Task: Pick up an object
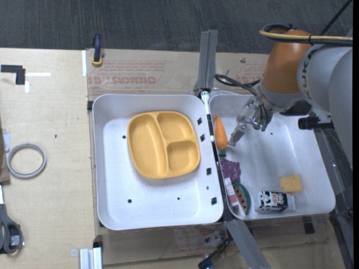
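The tool [235, 136] hovers in the right bin [305, 206], just right of the carrot [221, 133] at centre frame; whether it is spread I cannot tell. Approach step, likely: next, descend and straddle the carrot.

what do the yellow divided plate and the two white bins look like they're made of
The plate looks like moulded plastic with a matte finish: even yellow colour, soft rounded dividers, no sharp glare. The left bin and right bin look like smooth white plastic with a slight sheen and rounded corners, though painted metal cannot be ruled out.
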You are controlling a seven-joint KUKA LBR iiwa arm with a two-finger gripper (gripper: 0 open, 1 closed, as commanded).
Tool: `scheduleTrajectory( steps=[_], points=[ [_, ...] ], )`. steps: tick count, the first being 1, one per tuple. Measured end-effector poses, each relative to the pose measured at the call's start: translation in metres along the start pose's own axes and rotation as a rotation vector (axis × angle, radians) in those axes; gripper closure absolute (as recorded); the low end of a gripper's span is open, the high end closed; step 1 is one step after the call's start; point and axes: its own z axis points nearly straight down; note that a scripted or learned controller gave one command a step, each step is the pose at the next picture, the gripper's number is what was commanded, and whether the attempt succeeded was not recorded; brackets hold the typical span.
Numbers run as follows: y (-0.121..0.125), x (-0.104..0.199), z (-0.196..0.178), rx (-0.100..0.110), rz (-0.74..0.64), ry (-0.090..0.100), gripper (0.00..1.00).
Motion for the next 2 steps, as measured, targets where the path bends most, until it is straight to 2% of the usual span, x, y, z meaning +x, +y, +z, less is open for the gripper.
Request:
scheduleTrajectory(
  steps=[1,2],
  points=[
    [0.0002,0.0017,0.0008,-0.001,-0.477,0.002,0.0],
    [0.0017,0.0009,-0.0065,0.0,-0.479,0.001,1.0]
  ],
)
